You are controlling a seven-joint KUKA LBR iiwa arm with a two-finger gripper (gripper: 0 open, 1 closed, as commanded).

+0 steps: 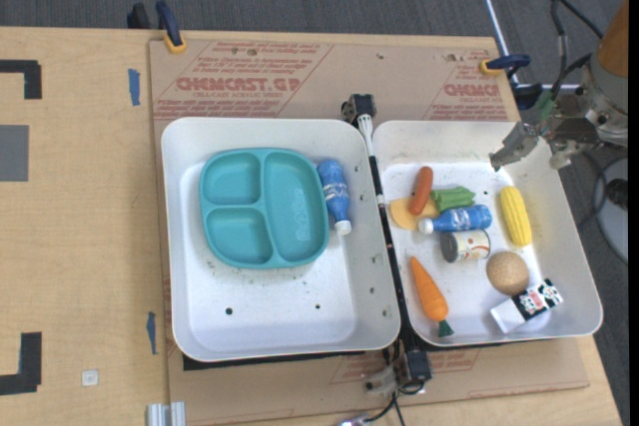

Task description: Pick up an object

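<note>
Dark grey carpet fills the top of the frame, and below it you've got a tan bench (80, 244) with a cardboard sheet (319, 75) under two shallow white bins. Your two-finger gripper (532, 147) hangs over the upper right edge of the right white bin (579, 254), fingers spread apart with nothing between them.

Right bin is crowded: a yellow corn cob (515, 214) sits closest to the gripper, just below it near the right wall. Left of that you'll see a red sausage (421, 191), a green piece (451, 199), a blue bottle (462, 219), an orange carrot (429, 289), a tan round ball (507, 270) and a white black-patched box (527, 306) in the lower right corner.

Left white bin (270, 314) holds a teal divided plastic plate (262, 208) with a second blue bottle (333, 195) touching its right edge. You get plenty of bare floor along that bin's bottom.
</note>
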